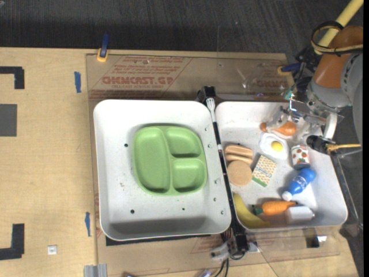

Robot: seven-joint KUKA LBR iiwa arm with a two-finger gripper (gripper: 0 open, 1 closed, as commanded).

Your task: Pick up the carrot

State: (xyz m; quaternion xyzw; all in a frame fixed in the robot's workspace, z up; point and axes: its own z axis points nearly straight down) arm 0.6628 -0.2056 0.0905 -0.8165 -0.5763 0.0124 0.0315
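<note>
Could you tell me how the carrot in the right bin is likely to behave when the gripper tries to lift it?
The carrot looks like a smooth, tapered plastic toy, so it is probably stiff and light but may slip between the fingers. It lies on its side, so it could roll if nudged. The banana and a white block sit close against it and may shift too.

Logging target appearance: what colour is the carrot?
Orange, with a green stem end; the carrot lies near the right bin's front, seen in the camera view.
</note>
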